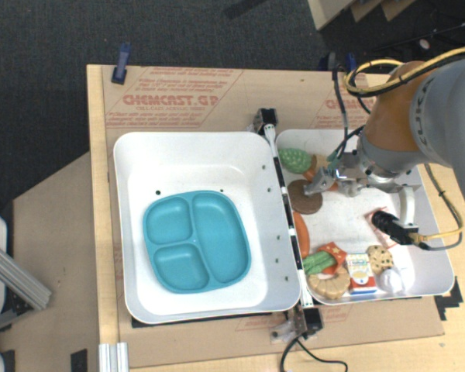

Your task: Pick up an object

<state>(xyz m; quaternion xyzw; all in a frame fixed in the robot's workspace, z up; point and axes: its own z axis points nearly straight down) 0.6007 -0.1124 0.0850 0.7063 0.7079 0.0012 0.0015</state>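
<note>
Overhead view of my bench, read left to right. In the left shallow white bin a turquoise three-compartment plastic plate lies flat, well apart from my reach. A row of black clips marks the seam between the bins.

In the right shallow white bin, just past the seam, lie a green knobbly toy vegetable, a flat brown disc and an orange carrot-like stick set along the wall. Near the front wall cluster a green leafy piece, a tan round bun-like piece, a small red-and-white carton and a pale spotted cookie-like piece.

My gripper hangs low over the far left part of this bin, just beside the brown disc and near the green vegetable. Whether my jaws stand parted or closed I cannot tell, and I see nothing between them.

I judge the nearest candidate to be the brown disc. It looks light, stiff and smooth, like moulded toy food, and not fragile. Lying flat, it offers little height, so I judge a hold across its rim, jaws straddling opposite edges, to be best; the smooth edge may slip.
</note>
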